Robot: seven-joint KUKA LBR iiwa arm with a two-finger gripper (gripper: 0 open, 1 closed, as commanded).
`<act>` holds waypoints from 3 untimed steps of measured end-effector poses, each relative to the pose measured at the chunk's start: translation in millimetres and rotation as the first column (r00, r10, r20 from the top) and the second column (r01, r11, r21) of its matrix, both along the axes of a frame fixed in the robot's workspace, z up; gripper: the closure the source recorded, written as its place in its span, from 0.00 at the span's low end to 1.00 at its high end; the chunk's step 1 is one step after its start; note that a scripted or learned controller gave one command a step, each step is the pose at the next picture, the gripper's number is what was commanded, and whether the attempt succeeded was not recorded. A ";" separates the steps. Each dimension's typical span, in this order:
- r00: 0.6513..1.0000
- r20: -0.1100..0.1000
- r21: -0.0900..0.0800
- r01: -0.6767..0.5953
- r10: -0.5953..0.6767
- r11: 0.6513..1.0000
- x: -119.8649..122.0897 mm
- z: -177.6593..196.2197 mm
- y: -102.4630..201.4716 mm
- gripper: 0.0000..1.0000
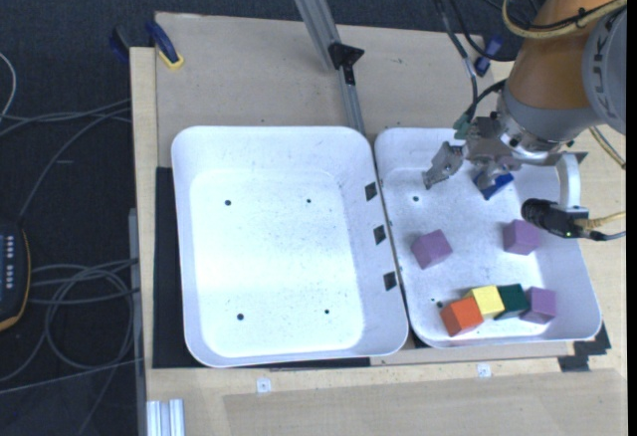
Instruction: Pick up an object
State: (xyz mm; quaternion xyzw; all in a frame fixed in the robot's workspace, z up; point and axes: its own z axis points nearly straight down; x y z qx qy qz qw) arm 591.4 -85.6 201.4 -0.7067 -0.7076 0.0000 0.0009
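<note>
My gripper (466,172) hangs over the back part of the right bin (577,270), its fingers spread open and nothing showing between them. One grey finger (440,166) points down-left. A small blue block (496,185) lies right beside the other finger, partly hidden by it; contact cannot be told. Two purple cubes sit lower in the bin, one (431,248) at the left and one (521,237) at the right. Along the front wall lie an orange block (462,316), a yellow block (488,302), a green block (514,299) and a purple block (542,304).
The left bin (199,175) sits beside the right one, joined by black clips (378,233). A slanted metal pole (320,21) rises behind the bins. A black cable end (547,216) hangs from the arm over the right bin.
</note>
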 end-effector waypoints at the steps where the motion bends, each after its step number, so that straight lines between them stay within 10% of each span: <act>1: 1.000 0.001 0.000 0.001 -0.001 1.000 0.1 0.0 -0.1 0.00; 3: 1.000 -0.005 0.000 0.001 -0.001 1.000 5.2 -105.1 -5.0 0.00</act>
